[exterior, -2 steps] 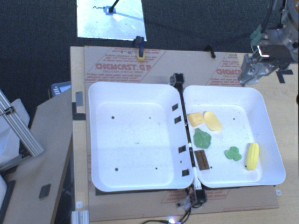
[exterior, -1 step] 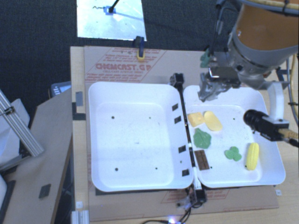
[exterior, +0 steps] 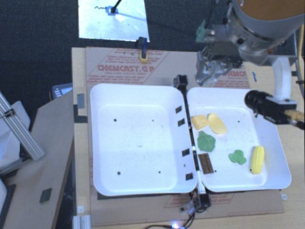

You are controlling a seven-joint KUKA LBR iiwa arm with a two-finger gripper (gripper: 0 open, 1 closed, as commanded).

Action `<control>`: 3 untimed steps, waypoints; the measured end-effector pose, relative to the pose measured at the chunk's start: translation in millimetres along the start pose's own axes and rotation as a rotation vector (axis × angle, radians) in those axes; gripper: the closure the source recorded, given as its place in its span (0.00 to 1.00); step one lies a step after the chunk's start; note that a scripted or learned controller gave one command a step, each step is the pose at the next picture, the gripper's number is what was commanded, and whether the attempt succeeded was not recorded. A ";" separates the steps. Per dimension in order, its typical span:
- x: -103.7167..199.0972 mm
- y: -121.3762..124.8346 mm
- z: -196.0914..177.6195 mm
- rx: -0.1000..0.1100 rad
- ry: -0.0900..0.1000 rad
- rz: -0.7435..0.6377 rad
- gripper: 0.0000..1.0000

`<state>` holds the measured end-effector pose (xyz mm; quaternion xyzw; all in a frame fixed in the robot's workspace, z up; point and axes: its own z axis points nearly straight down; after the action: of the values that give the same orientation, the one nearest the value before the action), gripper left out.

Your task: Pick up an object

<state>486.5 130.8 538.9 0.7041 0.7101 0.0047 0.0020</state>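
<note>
Gripper (exterior: pixel 209 75) hung above right bin's (exterior: pixel 271 142) far rim; finger state indiscernible. Step: approach. Next: descend onto yellow oval (exterior: pixel 217 124).

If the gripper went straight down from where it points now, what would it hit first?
Probably the far rim of the right bin, or the cardboard sheet just behind it. The gripper hangs near that edge, short of the yellow pieces. Depth is hard to judge.

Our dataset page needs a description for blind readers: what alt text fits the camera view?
Overhead view of two white bins: the right bin holds a yellow block, yellow oval, two green pieces, a brown bar and a yellow corn-like toy. The arm's pincer hangs above the right bin's far edge.
</note>
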 end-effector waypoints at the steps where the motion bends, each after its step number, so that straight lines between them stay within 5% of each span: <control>1: -66.3 -0.4 3.4 0.007 -0.004 0.014 1.00; 2: -139.3 6.1 19.9 0.007 -0.005 0.014 1.00; 3: -109.3 -2.7 124.1 0.017 -0.004 0.002 1.00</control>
<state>485.9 22.0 414.4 0.7050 0.7092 -0.0029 -0.0028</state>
